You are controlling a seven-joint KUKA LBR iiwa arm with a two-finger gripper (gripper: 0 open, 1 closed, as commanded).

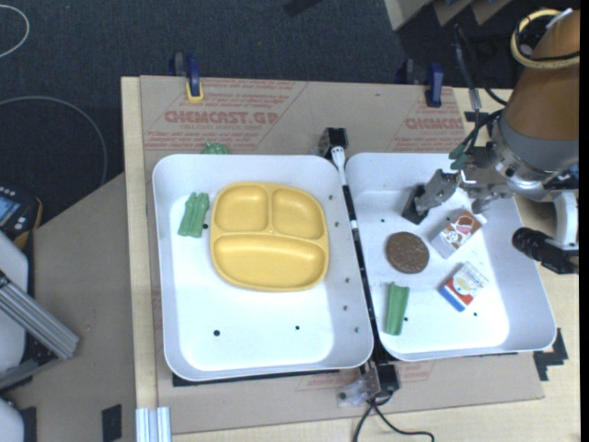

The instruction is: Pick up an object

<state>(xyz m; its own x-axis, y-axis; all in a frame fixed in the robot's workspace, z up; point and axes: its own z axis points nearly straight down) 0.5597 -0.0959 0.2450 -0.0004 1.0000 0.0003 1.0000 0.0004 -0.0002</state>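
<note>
Dark carpet surrounds the bench, and on it we see a brown board with red lettering, held at its far edge by two blue clamps.

On the board the left bin and the right bin sit side by side, their inner walls touching.

From the right the grey arm reaches in, its orange band high at the picture's edge.

Next in size is the yellow divided plate, which lies flat in the far half of the left bin.

We find the gripper low over the far part of the right bin, pointing toward that bin's left side. We cannot tell whether it stands wide or narrow, and we see nothing held in it.

The things to pick lie loose in the bins. A brown disc rests flat just in front of the gripper, apart from it. A green stick lies nearer us in the right bin, close to its left wall. A second green piece lies in the left bin, just beside the plate's left edge.

Smallest are two packets in the right bin. One white and red carton lies just right of the disc, and one white, red and blue packet lies nearer us, apart from it.
</note>
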